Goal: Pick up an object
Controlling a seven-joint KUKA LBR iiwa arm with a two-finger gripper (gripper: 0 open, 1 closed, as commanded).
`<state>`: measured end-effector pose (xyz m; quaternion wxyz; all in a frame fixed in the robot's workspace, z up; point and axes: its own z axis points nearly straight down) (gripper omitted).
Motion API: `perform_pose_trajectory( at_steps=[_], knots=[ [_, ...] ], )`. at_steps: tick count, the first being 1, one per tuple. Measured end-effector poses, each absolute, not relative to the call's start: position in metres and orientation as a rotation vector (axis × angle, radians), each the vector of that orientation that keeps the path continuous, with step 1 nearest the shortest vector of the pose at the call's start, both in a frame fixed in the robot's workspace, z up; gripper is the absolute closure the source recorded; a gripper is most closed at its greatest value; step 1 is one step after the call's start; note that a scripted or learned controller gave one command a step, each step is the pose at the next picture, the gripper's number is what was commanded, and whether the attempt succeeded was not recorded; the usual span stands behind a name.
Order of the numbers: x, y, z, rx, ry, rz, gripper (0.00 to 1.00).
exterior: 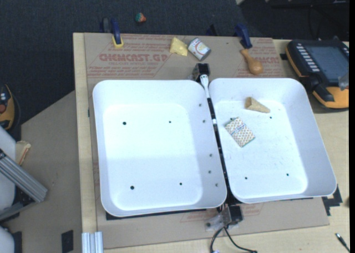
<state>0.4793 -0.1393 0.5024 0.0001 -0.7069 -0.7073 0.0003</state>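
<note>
Progress on the pick: none can be recorded as done. No object is seen lifted; every candidate lies flat on a surface.

Right bin (310,135): two loose items are held in its far half. A tan wedge (257,105) lies toward the far wall. A small patterned packet (240,132) lies nearer the centre, close to the wedge but apart from it, and not far from the divider between the bins. Both are judged reachable, with free floor around each.

Left bin (102,135): only its white floor with dark dots is noted.

Outside the bins, on the board beyond the far rims: a yellow piece (178,47), a small box (199,49) just beside it, and a wooden pear-shaped piece (252,62). These are judged unlikely targets.

State of the gripper fingers: cannot be told, so no place can be given relative to them.

Left to do, as judged: the whole sequence of approach over the right bin, descent on the wedge or packet, closure, and lift.
</note>
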Motion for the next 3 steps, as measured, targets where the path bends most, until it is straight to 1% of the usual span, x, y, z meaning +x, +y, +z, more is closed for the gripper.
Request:
perform_pose_trajectory(
  at_steps=[1, 2, 3],
  knots=[
    [0.494, -0.065, 0.311, -2.204, -2.217, 0.015, 0.0],
    [0.518, -0.019, 0.435, -2.223, -2.237, -0.018, 0.0],
    [0.517, -0.022, 0.439, -2.223, -2.226, -0.004, 1.0]
  ],
)
